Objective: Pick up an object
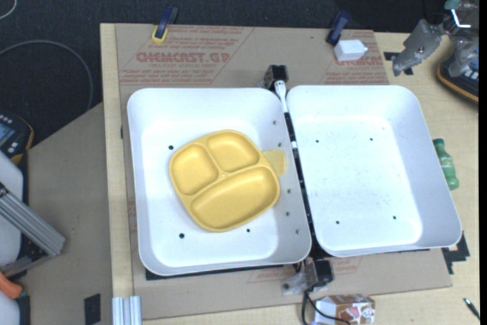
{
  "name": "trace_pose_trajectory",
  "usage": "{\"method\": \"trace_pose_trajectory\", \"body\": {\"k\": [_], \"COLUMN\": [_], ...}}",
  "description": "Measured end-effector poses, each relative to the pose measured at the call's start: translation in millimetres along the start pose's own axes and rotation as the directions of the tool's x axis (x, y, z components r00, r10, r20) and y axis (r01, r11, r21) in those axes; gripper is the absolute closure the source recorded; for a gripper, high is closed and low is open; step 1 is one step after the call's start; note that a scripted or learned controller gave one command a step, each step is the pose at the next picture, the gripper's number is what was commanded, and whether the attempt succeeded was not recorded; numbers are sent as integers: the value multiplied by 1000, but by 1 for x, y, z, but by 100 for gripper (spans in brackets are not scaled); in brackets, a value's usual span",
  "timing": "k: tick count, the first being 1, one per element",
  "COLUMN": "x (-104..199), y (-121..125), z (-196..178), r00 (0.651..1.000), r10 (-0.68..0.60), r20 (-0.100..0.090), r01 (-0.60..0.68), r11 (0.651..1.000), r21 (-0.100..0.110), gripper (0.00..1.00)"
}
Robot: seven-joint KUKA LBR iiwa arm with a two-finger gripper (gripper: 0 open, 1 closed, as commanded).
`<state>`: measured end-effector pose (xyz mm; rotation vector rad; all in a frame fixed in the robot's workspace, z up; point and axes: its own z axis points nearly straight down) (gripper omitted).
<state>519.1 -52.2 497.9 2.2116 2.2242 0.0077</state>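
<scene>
Where bins pair (two), one yellow tray

Two shallow white bins are set side by side on a brown board: the left bin and the right bin. Clamps are seen at the board's upper edge, a yellow-tipped clamp and a blue clamp. A green clip is fixed at the right.

Cardboard-topped bench, two white bins side by side
</scene>
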Motion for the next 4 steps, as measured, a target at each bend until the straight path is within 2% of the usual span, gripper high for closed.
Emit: {"method": "trace_pose_trajectory", "body": {"k": [1,2,3,4], "x": [46,44,48,126], "y": [-40,-38,-41,-41], "z": [-41,-49,75,131], "r00": [1000,1000,1000,1000], "r10": [0,4,7,-3], "r20": [-1,1,0,-1], "r01": [0,-4,-7,3], "r11": [1000,1000,1000,1000], "r21": [-2,-1,21,16], "gripper": [0,100,100,100]}}
